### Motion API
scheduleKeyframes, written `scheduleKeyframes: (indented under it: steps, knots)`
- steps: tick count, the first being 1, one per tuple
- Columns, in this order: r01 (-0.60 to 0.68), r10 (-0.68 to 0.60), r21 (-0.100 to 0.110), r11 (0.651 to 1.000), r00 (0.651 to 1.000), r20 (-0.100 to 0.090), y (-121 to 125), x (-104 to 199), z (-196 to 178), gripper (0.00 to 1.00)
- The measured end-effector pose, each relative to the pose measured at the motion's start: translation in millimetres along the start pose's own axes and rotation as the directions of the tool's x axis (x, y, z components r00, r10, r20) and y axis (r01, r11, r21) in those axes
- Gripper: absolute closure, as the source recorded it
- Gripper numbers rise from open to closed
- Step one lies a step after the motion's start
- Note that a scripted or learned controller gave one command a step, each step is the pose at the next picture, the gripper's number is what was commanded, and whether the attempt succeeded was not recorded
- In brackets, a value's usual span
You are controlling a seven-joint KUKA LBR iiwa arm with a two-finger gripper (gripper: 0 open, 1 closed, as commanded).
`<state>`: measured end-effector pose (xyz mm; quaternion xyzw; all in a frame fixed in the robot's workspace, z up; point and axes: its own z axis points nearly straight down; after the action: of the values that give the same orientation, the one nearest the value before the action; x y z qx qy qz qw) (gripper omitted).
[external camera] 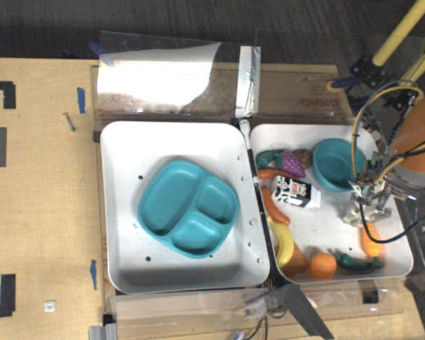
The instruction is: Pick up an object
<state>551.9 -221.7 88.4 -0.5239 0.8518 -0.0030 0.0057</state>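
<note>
The gripper hangs low by the right bin's right edge, near the teal bowl; whether it's parted or closed, I cannot tell.

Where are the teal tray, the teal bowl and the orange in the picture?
tray [189, 207], camera view, its middle where the compartments meet
bowl [333, 160], camera view, its inner bottom
orange [324, 264], camera view, middle of its top side
</note>
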Motion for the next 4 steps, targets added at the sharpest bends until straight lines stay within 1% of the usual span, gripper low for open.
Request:
scheduleKeyframes:
  steps: [1, 2, 3, 4]
  knots:
    - [0.408, -0.408, 0.0, 0.913, 0.913, 0.008, 14, 1, 0, 1.0]
    - [0.719, -0.719, 0.0, 0.695, 0.695, 0.005, 32, -4, -1, 1.0]
    - [0.929, -0.929, -0.003, 0.37, 0.37, 0.008, 30, -5, 0, 1.0]
    - [0.805, -0.805, -0.003, 0.594, 0.594, 0.004, 34, -70, 0, 1.0]
